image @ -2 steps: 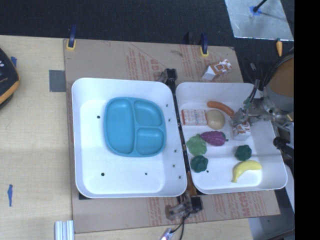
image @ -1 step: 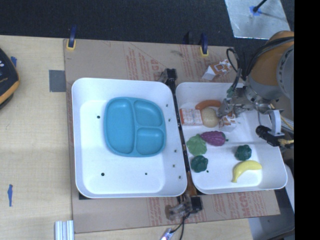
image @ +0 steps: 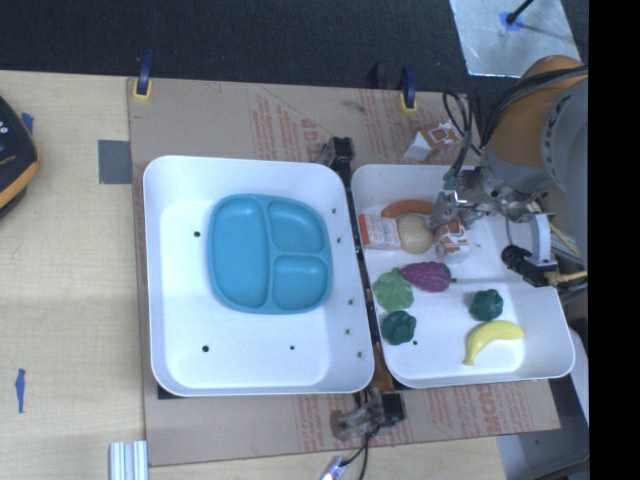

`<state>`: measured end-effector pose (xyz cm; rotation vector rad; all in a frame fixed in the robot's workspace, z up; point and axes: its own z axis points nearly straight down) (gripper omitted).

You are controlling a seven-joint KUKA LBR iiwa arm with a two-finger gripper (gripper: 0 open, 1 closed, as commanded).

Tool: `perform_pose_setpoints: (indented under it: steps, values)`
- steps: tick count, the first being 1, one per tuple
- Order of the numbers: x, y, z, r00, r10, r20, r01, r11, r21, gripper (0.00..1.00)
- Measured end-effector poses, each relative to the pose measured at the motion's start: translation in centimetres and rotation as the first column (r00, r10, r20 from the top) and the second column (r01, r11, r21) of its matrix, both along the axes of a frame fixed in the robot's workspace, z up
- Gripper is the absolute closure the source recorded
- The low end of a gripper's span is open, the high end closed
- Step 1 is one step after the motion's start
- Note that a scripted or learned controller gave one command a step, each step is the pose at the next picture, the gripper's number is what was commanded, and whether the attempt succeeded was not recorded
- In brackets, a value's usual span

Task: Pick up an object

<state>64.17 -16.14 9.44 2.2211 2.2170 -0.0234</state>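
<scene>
In the right bin [image: 540, 368], near its back wall, your gripper [image: 452, 208] hangs low over the cluster of things at the bin's far left corner. The beige round object [image: 414, 232] lies just beside it, toward the left and a little nearer the camera, with the orange sausage-shaped piece [image: 405, 208] directly behind that and a small printed packet [image: 376, 230] to its left. You cannot tell from this slant how far apart the fingers stand, or whether anything sits between them; the metal parts blur together against the white floor.

The relation your next move turns on: the beige round object is the closest candidate, just off the gripper's left side, so a short shift leftward would centre over it. The orange piece has its long axis running left to right, so closing across its narrow width looks the better bet.

Farther forward lie a purple piece [image: 428, 276], two green ones [image: 393, 290] [image: 398, 326], a dark green lump [image: 487, 304] and a yellow banana [image: 493, 339], all well apart from the gripper. The left bin [image: 180, 358] holds a blue divided plate [image: 270, 252].
</scene>
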Motion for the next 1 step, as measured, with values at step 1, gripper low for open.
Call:
perform_pose_setpoints:
  steps: [1]
  values:
    - [1.49, 4.99, 8.3, 1.0, 0.007, 0.007, -0.007, 1.0, 0.013, 1.0]
